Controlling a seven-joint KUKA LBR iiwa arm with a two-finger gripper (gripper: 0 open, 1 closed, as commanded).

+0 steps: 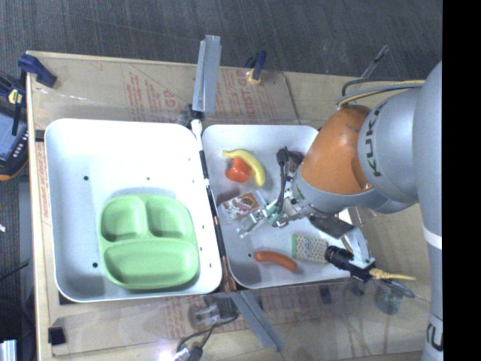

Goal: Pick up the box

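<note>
- Hot dog (pixel 276 260) and brush (pixel 328 251), near edge of right bin (pixel 248 277).
- Tray (pixel 148 241), green, in left bin (pixel 68 201).
- Gripper (pixel 259 218): fingers apart, tips at the box (pixel 241 204) but not clamped on it; box lies mid-bin, left side.
- Banana (pixel 252 164) and red pepper (pixel 238 171), far end.

Box (pixel 242 204): small, flat, printed red, brown and white. Lies in the right bin, left of centre, close to the wall shared with the left bin. Flat on the bin floor, turned at a slant. Its right corner is partly covered; contact there cannot be told.
</note>
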